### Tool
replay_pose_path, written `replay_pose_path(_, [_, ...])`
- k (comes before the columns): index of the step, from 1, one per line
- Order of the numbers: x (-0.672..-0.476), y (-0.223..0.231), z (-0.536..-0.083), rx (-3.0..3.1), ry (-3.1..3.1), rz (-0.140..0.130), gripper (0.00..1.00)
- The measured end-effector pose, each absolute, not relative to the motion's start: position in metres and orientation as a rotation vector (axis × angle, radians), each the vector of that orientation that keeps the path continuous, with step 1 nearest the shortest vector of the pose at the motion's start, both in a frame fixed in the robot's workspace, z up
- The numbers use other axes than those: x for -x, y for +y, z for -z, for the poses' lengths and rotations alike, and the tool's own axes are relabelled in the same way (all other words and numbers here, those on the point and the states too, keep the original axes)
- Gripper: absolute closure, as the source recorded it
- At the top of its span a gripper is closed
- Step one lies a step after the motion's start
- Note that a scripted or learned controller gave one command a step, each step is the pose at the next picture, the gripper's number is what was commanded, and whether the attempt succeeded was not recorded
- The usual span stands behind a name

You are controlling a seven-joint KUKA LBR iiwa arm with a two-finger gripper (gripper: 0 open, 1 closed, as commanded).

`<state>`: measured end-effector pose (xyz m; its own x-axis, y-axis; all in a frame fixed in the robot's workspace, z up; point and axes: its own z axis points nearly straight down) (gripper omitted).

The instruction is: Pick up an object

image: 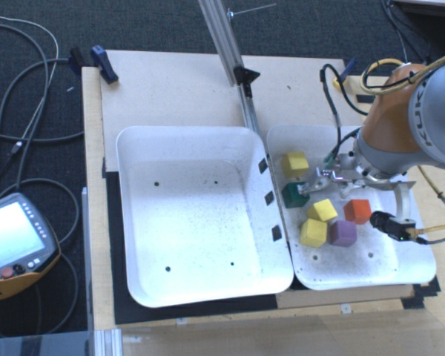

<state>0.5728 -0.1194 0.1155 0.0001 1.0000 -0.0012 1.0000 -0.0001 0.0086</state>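
At the far left you had a handheld pendant (15, 247) with a pale glowing screen and an orange rim lying on the dark carpet, its grey cables looping above it; beside it stood the desk (170, 87), a flat, matte beige board with a small blue clamp (104, 63) at its back left corner. On the desk the left bin (133, 143) was a shallow white tray with rounded corners, its floor speckled with fine dark flecks; a ribbed aluminium post (219, 28) slanted up from the seam between the bins. The right bin (423, 262) was of the same smooth white plastic and held the blocks: a yellow cube (296, 162) at the back; a dark green block (293, 193) just in front of it; two more yellow cubes (321, 211) (313, 233) touching corner to corner; a purple cube (343, 233) just beside them; an orange cube (357, 211) behind that. You saw the claw (309, 190), bright bare metal, down in the right bin right at the green block; whether it was spread or gripping, you could not tell. The arm (404, 121) above it was rounded, orange and grey.
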Motion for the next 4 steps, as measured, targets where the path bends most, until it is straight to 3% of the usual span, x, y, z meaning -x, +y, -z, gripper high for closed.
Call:
replay_pose_path(1, [-0.652,-0.108,-0.101,-2.224,2.24,0.021,0.0])
replay_pose_path(2, [-0.649,-0.075,-0.206,-2.212,2.221,-0.012,0.0])
replay_pose_path(3, [-0.636,-0.107,-0.094,-2.229,2.224,0.01,0.0])
replay_pose_path(4, [-0.624,-0.049,-0.206,-2.211,2.224,-0.012,0.0])
